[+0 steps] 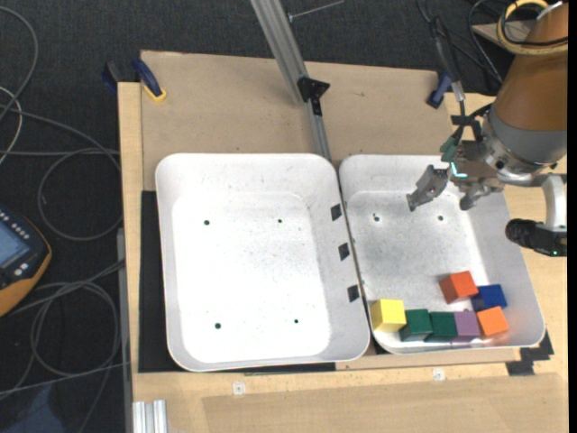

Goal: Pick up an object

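The arm (532, 88) comes in from the right side and hangs over the far part of the right bin (361, 242). Its gripper (448, 190) is above the bare floor of this bin, near the far wall. The two fingers (424, 188) are spread wide apart and nothing is between them.

The blocks are all in the near right corner of the right bin, well apart from the gripper. A yellow block (389, 313) is the most to the left, near the middle wall. Beside it, along the near wall, are two green blocks (416, 322) touching each other, then a purple block (466, 324) and an orange block (492, 320). A little farther from the near wall there is a red block (459, 285), slightly tilted, and a blue block (490, 297) just beside it on the right. The red and the blue ones touch or almost touch; it is hard to tell.

The left bin (180, 242) stands beside the right one, and their walls meet in the middle, where some small black clips (343, 251) are seen. Both bins rest on a wooden bench (225, 97). A grey metal pole (284, 43) goes up from the far edge of the bench, between the bins. Blue clamps (149, 78) hold the far corners of the bench. Black cables (45, 161) lie on the dark floor at the left.
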You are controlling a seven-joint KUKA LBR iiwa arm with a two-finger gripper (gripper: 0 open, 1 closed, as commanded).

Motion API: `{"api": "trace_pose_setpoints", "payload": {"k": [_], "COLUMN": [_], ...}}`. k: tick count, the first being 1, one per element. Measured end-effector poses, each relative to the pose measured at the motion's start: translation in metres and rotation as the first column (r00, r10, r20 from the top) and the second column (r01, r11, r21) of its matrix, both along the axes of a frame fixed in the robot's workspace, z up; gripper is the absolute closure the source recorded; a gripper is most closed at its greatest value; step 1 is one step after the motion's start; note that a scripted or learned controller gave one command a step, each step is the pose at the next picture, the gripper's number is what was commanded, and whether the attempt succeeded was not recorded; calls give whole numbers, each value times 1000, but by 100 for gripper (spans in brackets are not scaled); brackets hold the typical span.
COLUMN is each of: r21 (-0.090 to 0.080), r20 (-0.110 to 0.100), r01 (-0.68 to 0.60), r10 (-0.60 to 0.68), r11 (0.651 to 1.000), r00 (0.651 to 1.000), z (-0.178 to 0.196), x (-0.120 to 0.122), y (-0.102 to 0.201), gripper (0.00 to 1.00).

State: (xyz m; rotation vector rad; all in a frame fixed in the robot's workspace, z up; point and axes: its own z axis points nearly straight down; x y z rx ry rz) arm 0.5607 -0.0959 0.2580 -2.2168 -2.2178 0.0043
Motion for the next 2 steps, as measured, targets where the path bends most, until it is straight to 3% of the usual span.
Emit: {"api": "trace_pose_setpoints", "payload": {"k": [1,2], "r21": [-1,-1], "r20": [4,0], "r01": [0,1], "r10": [0,-1], "r11": [1000,1000], "r00": [1000,1000], "z": [2,-41], "x": [0,1], "y": [0,-4], "gripper": [0,0]}}
